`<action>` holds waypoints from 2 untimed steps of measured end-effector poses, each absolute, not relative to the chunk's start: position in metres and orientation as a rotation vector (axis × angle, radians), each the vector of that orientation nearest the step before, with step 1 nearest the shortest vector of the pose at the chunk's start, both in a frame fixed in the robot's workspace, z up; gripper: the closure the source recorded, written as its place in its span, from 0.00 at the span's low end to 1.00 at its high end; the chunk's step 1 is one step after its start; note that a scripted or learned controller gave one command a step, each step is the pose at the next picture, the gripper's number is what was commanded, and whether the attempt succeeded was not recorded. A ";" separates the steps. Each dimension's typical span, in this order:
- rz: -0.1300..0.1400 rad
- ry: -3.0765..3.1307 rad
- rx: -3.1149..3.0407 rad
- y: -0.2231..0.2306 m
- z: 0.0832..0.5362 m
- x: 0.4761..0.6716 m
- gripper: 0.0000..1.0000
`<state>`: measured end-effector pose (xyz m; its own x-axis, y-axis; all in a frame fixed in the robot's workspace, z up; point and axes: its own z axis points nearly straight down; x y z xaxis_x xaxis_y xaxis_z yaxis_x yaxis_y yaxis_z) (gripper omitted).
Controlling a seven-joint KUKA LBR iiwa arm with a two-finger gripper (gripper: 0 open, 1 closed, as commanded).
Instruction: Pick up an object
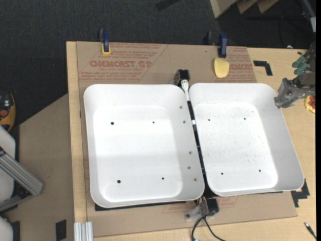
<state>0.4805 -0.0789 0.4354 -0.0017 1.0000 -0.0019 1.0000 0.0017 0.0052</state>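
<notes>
The task had hardly begun, judging by how things lay. The gripper [286,95] hung at the far right corner of the right bin [235,87], just over its rim and not down inside it. It was a small grey shape against the bench there, and whether it was spread or closed could not be told. Nothing could be seen held in it. The floor of the right bin showed plain white with a few small dark dots and some faint scuffs. The left bin [130,88] looked much the same, with four dark dots and a shadow across its near half. The one loose-looking thing was a small yellow piece [221,68] lying on the brown board [125,59] just beyond the right bin's far edge, under a blue clamp [222,44]. It sat outside both bins and well apart from the gripper. Whether it was meant as the object to pick, or was only part of the clamping, could not be told. So the whole job seemingly remained: finding a target, lowering onto it, closing on it and lifting it off. With so little to aim at inside the bins, a grasp that came up with nothing looked a real risk.
</notes>
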 end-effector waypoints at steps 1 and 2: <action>-0.006 2.231 2.220 -0.028 0.332 0.527 1.00; 0.015 2.219 2.210 -0.003 0.435 0.546 1.00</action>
